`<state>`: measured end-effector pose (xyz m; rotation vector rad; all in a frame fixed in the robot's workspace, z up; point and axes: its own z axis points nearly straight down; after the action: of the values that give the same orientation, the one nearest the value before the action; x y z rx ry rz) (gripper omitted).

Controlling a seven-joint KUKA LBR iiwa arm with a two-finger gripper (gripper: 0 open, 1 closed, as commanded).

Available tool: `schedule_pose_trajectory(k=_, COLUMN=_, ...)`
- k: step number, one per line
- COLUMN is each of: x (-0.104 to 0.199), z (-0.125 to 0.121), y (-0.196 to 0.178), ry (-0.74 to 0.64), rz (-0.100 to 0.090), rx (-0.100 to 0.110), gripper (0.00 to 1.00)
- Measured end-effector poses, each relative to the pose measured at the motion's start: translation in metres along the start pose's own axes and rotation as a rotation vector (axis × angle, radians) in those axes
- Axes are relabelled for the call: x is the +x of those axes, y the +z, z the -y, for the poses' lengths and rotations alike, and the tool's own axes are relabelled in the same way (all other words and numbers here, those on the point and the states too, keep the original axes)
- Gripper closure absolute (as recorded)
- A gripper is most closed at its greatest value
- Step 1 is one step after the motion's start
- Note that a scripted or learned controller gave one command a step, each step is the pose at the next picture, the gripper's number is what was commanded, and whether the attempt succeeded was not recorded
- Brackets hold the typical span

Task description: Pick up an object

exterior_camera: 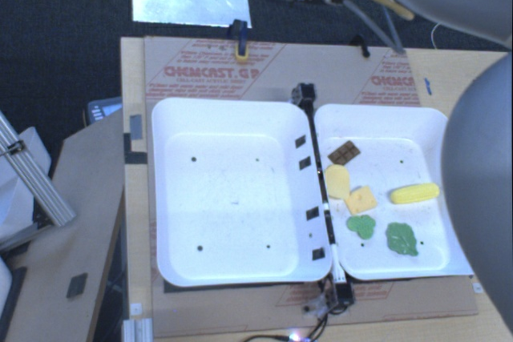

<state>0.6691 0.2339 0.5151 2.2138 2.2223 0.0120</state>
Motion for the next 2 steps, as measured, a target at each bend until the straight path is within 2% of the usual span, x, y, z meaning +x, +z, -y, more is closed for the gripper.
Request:
schedule_pose_trajectory(k=1, x=0.0, z=0.003, y=0.155, ry=0.003, rz=0.006, rx=0.023, gripper=1.0)
schedule_pose_trajectory(k=2, x=0.0, z=0.035, y=-0.033, ry=-0.002, rz=-0.006, rx=-0.012, gripper=1.0)
